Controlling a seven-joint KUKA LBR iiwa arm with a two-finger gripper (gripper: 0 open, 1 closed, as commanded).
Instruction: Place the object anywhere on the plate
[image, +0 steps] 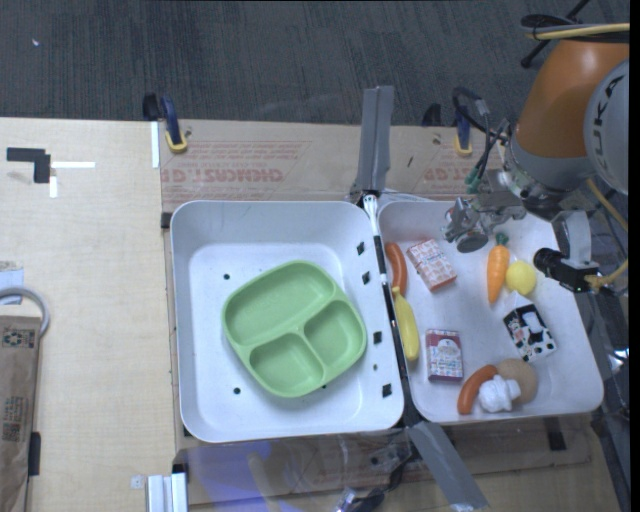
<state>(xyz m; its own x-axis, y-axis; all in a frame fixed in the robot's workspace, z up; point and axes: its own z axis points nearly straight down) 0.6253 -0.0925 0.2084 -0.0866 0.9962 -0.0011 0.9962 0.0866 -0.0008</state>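
While the green plate (293, 328) sits bare in the middle of the left bin (190, 300), all the loose items lie in the right bin (590, 385), so the job stands at its first step: picking something up. The gripper (470, 222) hangs over that bin's far edge, near its far left corner, and nothing can be seen between its jaws; whether they are apart or together I cannot tell, as the metal parts blur into each other from this angle.

Closest to it are a small pink carton (432, 264) just toward the near side and an orange carrot (497, 272) beside a yellow lemon (521, 277) toward the right edge. Along the left wall lie a red sausage (397, 267) and a yellow banana (407, 326). Further toward the near edge sit a red box (444, 356), a black-and-white cube (529, 333), and a cluster of an orange piece, a white piece and a brown ball (497, 385) at the near right.

Which one is meant cannot be told, though the carton and carrot look likeliest. The next move calls for lowering squarely over one item, clear of its neighbours, closing on it, lifting above the divider between the bins, and carrying it left to the plate.
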